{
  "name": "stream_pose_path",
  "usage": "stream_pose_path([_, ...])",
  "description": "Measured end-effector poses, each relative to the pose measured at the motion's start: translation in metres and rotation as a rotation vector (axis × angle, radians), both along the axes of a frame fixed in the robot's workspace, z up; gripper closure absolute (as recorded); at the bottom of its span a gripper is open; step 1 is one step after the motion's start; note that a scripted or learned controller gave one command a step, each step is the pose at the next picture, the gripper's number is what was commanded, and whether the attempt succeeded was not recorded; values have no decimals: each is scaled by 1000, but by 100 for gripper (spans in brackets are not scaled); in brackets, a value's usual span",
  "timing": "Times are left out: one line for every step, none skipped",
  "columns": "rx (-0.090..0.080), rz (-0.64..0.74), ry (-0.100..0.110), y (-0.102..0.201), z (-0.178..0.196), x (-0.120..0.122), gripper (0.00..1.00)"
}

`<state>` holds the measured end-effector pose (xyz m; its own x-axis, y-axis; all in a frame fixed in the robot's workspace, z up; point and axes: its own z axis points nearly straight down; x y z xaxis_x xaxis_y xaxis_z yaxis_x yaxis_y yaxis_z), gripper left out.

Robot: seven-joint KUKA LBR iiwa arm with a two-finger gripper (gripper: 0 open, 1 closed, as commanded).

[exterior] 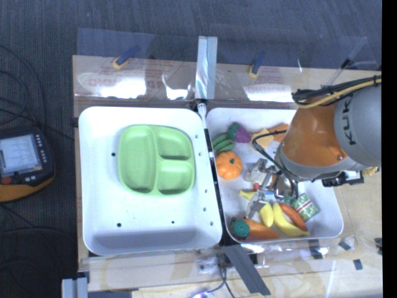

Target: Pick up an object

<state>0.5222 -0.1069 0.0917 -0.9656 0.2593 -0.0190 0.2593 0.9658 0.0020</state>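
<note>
Yellow toy banana [268, 214] lies just below your gripper [267, 188], long axis roughly vertical; grip state unclear.

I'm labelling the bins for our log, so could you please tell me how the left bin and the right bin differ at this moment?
The left bin bears one green divided plate; the right bin holds many small toy foods, such as an orange pumpkin and a banana. The gripper is over the right bin, while the left bin has no arm above it. Both are shallow and white.
</note>
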Motion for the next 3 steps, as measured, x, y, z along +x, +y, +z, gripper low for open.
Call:
stream_pose_path([3, -81, 29, 10, -3, 102, 0])
stream_pose_path([5, -177, 3, 6, -1, 60, 0])
stream_pose_path([6, -242, -1, 7, 0, 37, 0])
